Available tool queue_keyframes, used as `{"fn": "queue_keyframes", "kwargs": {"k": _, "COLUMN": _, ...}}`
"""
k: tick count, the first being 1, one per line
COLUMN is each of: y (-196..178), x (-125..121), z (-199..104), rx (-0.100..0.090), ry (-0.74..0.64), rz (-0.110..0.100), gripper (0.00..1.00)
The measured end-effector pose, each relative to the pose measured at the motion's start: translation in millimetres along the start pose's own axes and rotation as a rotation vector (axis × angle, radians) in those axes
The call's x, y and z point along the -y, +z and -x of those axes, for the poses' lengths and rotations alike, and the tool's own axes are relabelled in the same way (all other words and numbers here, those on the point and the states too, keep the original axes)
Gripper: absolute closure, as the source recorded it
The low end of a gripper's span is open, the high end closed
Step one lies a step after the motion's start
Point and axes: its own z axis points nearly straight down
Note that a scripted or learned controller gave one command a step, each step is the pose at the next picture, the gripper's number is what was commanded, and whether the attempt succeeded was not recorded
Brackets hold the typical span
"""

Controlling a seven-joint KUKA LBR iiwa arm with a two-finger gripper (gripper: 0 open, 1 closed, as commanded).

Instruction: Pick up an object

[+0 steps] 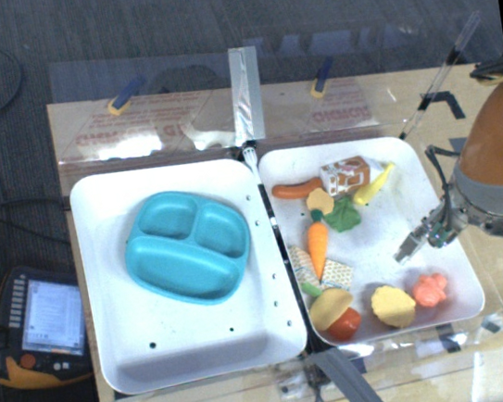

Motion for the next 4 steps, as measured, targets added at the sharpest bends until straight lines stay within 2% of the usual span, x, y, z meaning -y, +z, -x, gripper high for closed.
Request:
{"fn": "queue_keyframes", "kwargs": {"k": 1, "y": -11, "x": -4, "z": 48, "rx": 0.001, "ry": -0.232, "rz": 0.001, "gripper": 1.00}}
{"fn": "queue_keyframes", "kwargs": {"k": 2, "y": -18, "x": 19, "z": 19, "rx": -0.001, "ry": 0.198, "rz": -0.001, "gripper": 1.00}}
{"fn": "queue_keyframes", "kwargs": {"k": 3, "y": 79, "x": 10, "z": 40, "rx": 0.003, "ry": 0.001, "rz": 0.005, "gripper": 1.00}}
{"fn": "queue_keyframes", "kwargs": {"k": 4, "y": 82, "x": 2, "z": 47, "rx": 0.012, "ry": -0.443, "rz": 0.007, "gripper": 1.00}}
